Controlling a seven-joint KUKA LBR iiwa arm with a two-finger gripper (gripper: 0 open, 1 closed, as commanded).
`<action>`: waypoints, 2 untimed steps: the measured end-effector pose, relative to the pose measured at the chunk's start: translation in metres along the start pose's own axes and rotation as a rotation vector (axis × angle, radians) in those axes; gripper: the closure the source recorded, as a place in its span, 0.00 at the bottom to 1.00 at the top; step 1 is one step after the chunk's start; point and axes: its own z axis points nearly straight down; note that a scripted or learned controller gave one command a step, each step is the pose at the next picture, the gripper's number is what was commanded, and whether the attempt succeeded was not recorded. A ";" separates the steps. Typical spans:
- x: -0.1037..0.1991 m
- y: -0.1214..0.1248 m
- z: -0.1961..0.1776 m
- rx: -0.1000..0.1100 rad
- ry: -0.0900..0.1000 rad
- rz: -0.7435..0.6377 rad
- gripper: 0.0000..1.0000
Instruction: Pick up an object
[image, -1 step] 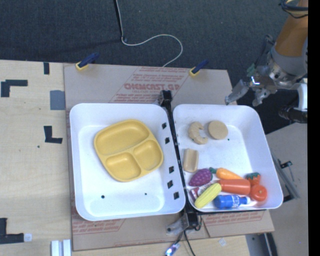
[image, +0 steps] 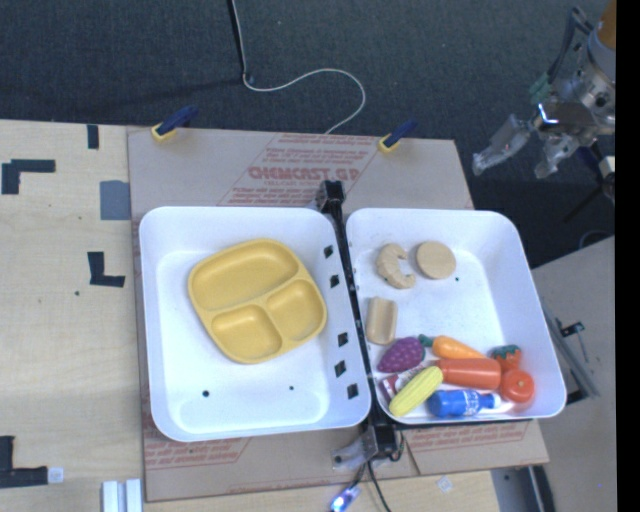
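The approach has not begun: the pincer (image: 522, 148) hangs wide and bare, well beyond the far right corner of the right shallow white bin (image: 497, 228). Next it must descend toward something graspable, perhaps the round tan plastic biscuit (image: 435, 260) near that bin's far wall.

One fixed camera looks down at a slant from above the tabletop (image: 60, 300), far enough to take in both white bins (image: 165, 300); the end effector (image: 530, 140) sits up-right of them.

A divided tray (image: 258, 299) lies in the left bin (image: 160, 300); toy foods (image: 450, 375) cluster in the right bin (image: 500, 260).
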 end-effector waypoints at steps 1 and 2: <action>0.055 -0.035 -0.147 -0.005 0.000 -0.001 0.00; 0.052 -0.033 -0.146 0.013 -0.001 0.004 1.00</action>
